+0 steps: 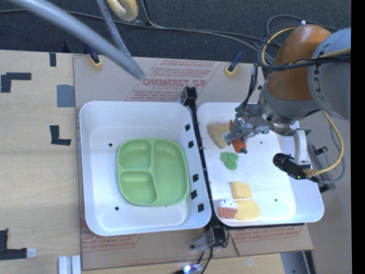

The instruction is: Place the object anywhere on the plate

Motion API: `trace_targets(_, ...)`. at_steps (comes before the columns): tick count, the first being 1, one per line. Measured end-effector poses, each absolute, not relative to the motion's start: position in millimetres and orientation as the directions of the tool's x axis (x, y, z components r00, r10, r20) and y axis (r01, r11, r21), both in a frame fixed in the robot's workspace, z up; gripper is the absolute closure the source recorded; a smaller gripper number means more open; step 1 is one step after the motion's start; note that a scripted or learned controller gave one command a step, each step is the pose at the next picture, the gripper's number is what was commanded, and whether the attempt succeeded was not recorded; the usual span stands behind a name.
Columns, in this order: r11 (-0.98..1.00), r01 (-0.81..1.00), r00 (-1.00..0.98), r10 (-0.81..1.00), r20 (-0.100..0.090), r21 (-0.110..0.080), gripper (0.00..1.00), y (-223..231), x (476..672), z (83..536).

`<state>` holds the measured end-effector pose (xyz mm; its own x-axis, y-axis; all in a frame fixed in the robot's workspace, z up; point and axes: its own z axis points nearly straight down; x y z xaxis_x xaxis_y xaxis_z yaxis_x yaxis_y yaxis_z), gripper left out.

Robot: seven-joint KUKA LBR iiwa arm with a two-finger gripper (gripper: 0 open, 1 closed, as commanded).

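The gripper (238, 137) hangs low in the right bin (302, 210), over a small orange-red piece (240, 146); whether it has closed on that piece cannot be told. That piece, probably the object to move, looks like light, stiff toy food, best pinched across its narrow middle. Its long axis appears to run toward the green plate (153, 172) in the left bin (94, 153).

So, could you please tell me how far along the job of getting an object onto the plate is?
Nothing looks done: the green plate in the left bin carries no item. In hand: the gripper is low in the right bin, at a small orange-red piece; a grasp cannot be confirmed. Left: lifting an object, carrying it across and setting it down.
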<state>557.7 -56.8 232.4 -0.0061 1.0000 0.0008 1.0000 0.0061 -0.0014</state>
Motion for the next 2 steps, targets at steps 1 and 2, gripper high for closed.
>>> trace_targets(1, 0.006, 1.0, -0.006, 1.0, 0.0, -0.002, 1.0, 3.6, 552.2, 224.5)
trace_targets(2, 0.007, 1.0, -0.007, 1.0, 0.0, -0.003, 1.0, 64.2, 541.5, 217.2)
